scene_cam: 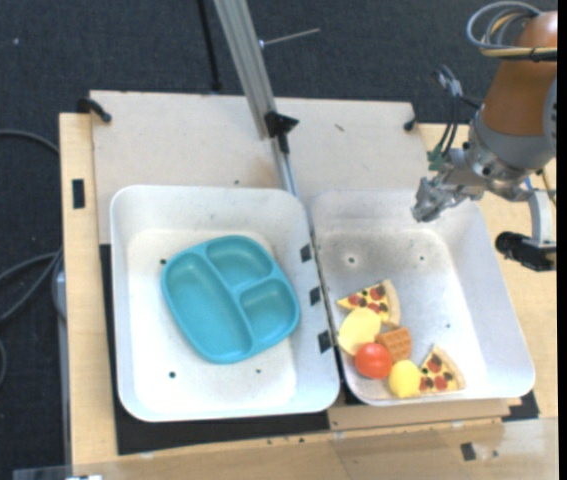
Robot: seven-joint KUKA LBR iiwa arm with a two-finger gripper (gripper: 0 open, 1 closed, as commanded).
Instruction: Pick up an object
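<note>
The right bin [463,268] holds a cluster of toy food at its front left: a pizza slice [371,298], a pale yellow piece [359,326], a red tomato [371,360], a brown waffle-like piece [396,342], a yellow lemon [404,378] and a second pizza slice [441,370]. My gripper [429,204] hangs over the bin's back right corner, well away from the food. Nothing shows between its fingers.
The left bin [133,228] holds a blue divided plate [229,296]. A slanted metal rod [248,63] runs from the top down to the gap between the bins. The arm's grey and orange body [513,98] fills the upper right.
</note>
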